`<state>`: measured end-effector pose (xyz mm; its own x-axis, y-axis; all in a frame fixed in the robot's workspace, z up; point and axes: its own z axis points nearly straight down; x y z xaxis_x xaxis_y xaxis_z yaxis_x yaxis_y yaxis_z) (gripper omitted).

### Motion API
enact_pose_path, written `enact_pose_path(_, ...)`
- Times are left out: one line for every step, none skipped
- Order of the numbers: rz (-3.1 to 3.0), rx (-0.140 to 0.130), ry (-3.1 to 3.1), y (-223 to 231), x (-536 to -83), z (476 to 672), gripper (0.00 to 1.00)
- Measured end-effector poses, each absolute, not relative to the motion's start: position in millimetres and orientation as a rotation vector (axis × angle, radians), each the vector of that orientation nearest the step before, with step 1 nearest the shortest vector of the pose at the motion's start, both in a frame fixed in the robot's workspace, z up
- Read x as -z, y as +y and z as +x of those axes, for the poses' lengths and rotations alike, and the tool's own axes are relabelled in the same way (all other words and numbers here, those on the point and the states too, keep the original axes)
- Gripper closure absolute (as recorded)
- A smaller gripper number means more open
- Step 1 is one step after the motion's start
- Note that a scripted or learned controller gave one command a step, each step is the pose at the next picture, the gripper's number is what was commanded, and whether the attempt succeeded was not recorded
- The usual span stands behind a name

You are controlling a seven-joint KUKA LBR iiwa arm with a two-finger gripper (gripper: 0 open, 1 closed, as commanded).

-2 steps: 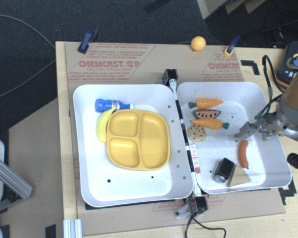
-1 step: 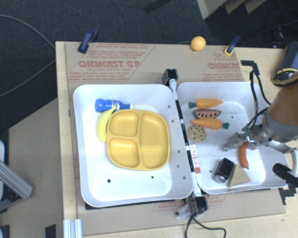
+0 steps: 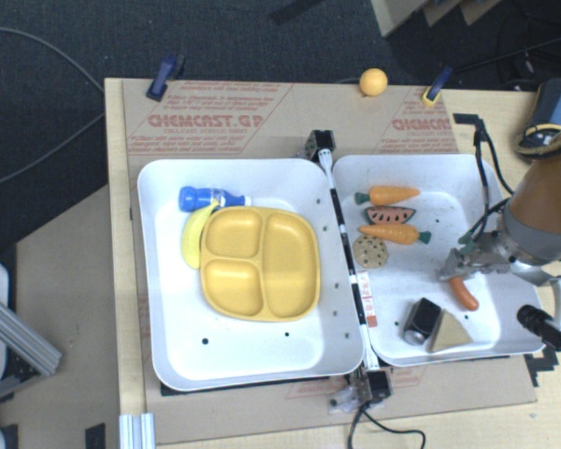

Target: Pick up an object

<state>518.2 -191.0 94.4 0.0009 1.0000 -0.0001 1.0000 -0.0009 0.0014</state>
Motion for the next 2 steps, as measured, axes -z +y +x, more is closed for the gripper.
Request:
enact_pose_path(2.222,-0.001,2.224,-126,-161,479.4,1.00)
enact_pose_path(2.219,-0.003,2.223,-70,-185,548.4,1.00)
